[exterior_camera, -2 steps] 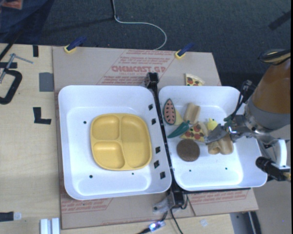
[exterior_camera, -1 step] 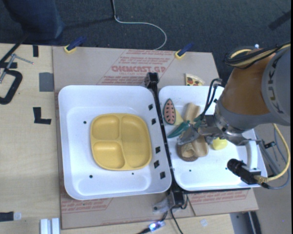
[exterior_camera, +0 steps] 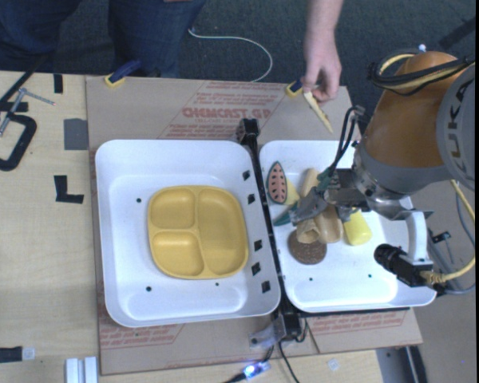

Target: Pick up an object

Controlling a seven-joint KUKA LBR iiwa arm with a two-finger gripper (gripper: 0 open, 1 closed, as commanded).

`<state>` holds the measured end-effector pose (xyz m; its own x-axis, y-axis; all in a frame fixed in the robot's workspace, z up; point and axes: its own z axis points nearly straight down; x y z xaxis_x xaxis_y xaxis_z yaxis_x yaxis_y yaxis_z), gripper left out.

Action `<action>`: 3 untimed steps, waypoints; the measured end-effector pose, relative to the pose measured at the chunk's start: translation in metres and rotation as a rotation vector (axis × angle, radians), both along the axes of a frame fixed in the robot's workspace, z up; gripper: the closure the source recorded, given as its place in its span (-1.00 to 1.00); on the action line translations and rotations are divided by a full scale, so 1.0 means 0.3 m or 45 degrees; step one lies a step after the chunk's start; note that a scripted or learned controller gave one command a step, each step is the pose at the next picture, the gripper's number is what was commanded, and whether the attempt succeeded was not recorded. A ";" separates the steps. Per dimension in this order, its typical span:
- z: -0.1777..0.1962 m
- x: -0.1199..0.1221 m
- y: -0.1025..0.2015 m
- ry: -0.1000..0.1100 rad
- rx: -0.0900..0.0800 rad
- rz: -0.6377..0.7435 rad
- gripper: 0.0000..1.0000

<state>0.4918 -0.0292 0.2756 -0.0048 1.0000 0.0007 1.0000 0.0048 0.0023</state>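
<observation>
So the wooden bench [exterior_camera: 40, 238] is carrying a big sheet of printed cardboard [exterior_camera: 215, 106], and the two white bins are sitting on that, left bin [exterior_camera: 120, 174] well out past the gripper [exterior_camera: 310, 206], right bin [exterior_camera: 359, 290] directly under it. Far off beyond the left bin, black clamps [exterior_camera: 8, 130] and bits of black tape [exterior_camera: 68, 190] are lying on the bare wood. Something small is glowing blue [exterior_camera: 254, 369] at the near edge, possibly a cable plug.

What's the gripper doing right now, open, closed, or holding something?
Two-finger gripper: low in the right white bin over the cluster of small toy food items; whether it grips anything cannot be told.
</observation>
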 end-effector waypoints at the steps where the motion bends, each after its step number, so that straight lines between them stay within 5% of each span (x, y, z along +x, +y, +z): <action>1: 0.092 -0.029 0.269 0.003 0.003 0.008 1.00; 2: 0.242 -0.028 0.474 0.001 0.001 0.006 1.00; 3: -0.020 -0.032 0.238 0.016 -0.006 -0.015 1.00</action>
